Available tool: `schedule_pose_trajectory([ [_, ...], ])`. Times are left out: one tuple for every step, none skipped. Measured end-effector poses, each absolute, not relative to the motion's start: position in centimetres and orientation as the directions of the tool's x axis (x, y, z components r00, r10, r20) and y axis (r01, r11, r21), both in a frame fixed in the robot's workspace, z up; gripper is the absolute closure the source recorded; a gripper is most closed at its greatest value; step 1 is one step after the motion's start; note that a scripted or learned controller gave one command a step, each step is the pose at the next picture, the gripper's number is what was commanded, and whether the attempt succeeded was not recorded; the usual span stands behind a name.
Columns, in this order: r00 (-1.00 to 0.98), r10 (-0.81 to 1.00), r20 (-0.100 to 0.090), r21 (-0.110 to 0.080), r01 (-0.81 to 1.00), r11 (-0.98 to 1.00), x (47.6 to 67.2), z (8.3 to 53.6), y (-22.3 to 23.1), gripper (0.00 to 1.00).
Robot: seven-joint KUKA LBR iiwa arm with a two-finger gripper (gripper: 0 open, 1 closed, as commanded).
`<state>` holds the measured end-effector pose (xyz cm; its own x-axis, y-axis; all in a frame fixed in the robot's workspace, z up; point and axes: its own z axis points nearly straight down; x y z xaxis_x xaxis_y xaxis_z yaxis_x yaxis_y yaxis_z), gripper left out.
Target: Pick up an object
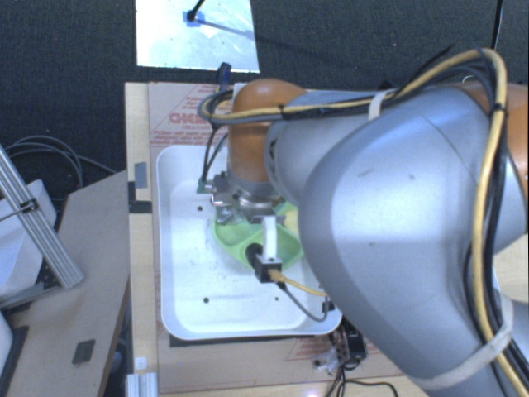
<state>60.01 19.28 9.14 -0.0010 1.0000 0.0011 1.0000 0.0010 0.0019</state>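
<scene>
Pretty clearly a robotics lab: big grey arm (413, 222), white bin (178, 238) on a bench (95, 222), loose cables (50, 151), aluminium framing (37, 226).

We see a shallow white bin (178, 246) on a brown cardboard sheet (178, 114) with red print. The large grey arm (397, 222) comes in from the right and covers most of that side. Its orange band (252, 131) stands above the bin, and below it the gripper (241, 212) is low inside the bin, over a light green object (235, 240). We cannot tell if it touches this object. A few small dark specks lie on the bin floor. Behind the bench, a shiny sheet (194, 23) lies on dark cloth.
</scene>
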Motion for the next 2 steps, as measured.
schedule_pose_trajectory([
  [-0.007, 1.0, 0.007, 0.02, 1.0, 0.007, 63.0, 30.7, 21.8, 1.0],
  [-0.006, 1.0, 0.0, 0.002, 1.0, 0.006, 62.7, 29.6, 21.6, 0.0],
])
